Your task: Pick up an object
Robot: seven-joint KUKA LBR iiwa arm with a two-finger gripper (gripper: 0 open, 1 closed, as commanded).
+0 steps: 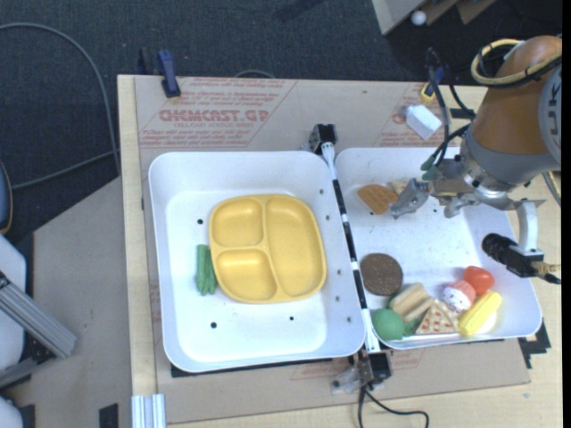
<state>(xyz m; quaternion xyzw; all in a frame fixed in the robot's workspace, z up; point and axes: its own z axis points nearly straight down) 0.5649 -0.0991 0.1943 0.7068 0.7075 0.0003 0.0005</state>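
Note:
My gripper [433,201] hangs over the back of the right bin [428,248], open, with nothing between its fingers. Its left finger [411,200] stands just right of a tan cracker-like piece [376,197]. Toward the front of this bin lie a round brown patty [382,274], a green piece [387,323], a bread piece [409,300], a pizza slice [436,320], a red tomato [478,279], a white-and-pink piece [459,298] and a yellow piece [481,314].
The left bin [178,230] holds a yellow divided plate [266,246] and a green pod [205,270] lying beside the plate's left edge. A black clamp [322,135] sits where the bins meet at the back. The arm's black attachment [508,255] overhangs the right bin's right side.

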